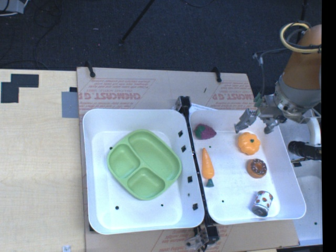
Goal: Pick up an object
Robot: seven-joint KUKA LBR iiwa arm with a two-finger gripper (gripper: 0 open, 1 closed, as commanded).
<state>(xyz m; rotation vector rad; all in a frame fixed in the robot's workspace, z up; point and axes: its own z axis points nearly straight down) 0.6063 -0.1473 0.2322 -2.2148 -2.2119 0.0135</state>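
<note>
Gripper (259,121) spread and holding nothing, just above the orange (249,143). I judge the orange light, rigid, smooth; I would pinch its middle.

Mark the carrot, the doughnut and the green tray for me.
carrot (208,165): camera view, middle of its orange body.
doughnut (257,168): camera view, its top face.
green tray (144,164): camera view, the ridge where its compartments meet.

Glossy green plastic tray (144,164) in a smooth white bin (100,203); cardboard (136,91) beneath is matt.
</note>
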